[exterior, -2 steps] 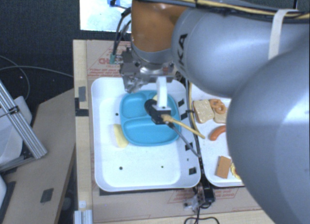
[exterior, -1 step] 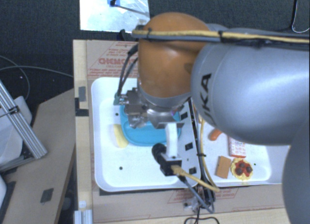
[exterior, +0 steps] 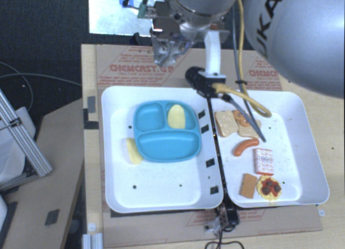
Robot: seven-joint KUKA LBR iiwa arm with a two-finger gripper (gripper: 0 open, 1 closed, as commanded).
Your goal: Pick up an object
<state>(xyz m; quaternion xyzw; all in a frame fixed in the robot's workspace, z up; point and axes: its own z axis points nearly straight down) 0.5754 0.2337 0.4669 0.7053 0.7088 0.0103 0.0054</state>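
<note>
My gripper (exterior: 168, 59) hangs high over the cardboard behind the left bin (exterior: 116, 188), apart from every object. In that bin lies a blue divided plate (exterior: 167, 140) with a yellow food piece (exterior: 176, 116) in its back right compartment. A pale yellow wedge (exterior: 133, 151) rests against the plate's left edge. The right bin (exterior: 307, 151) holds a toast slice (exterior: 226, 124), a sausage (exterior: 246, 146), a red-and-white packet (exterior: 263, 161), a brown cracker (exterior: 248, 185) and a small pizza-like piece (exterior: 269, 187).
A pinkish food piece (exterior: 249, 128) lies beside the toast. The two bins meet along a black-clipped seam (exterior: 215, 156). An aluminium frame (exterior: 19, 140) stands off the bench at the left. The arm's big grey body (exterior: 302, 21) looms over the back right.
</note>
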